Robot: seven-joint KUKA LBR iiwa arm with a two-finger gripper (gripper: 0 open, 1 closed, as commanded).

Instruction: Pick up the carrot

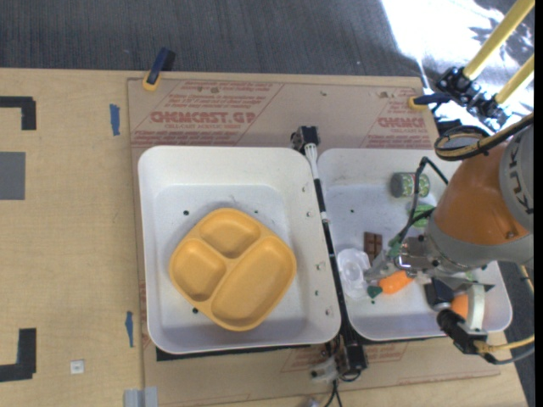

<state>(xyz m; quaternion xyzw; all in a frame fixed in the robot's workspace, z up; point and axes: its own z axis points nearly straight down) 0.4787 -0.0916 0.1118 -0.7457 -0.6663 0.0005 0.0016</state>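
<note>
The carrot (pixel 394 284) lies in the right bin (pixel 356 176), just under the gripper (pixel 407 259). It looks small, light, hard and smooth, so it may slip. The fat orange middle seems best to grab. Whether the gripper is open is unclear.

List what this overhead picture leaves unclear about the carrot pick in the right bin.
- Gripper: the wrist covers its fingers from above; open or shut is hidden.
- Carrot: whether it is gripped or just lying under the gripper cannot be told.
- Small brown item: too small to identify.
</note>
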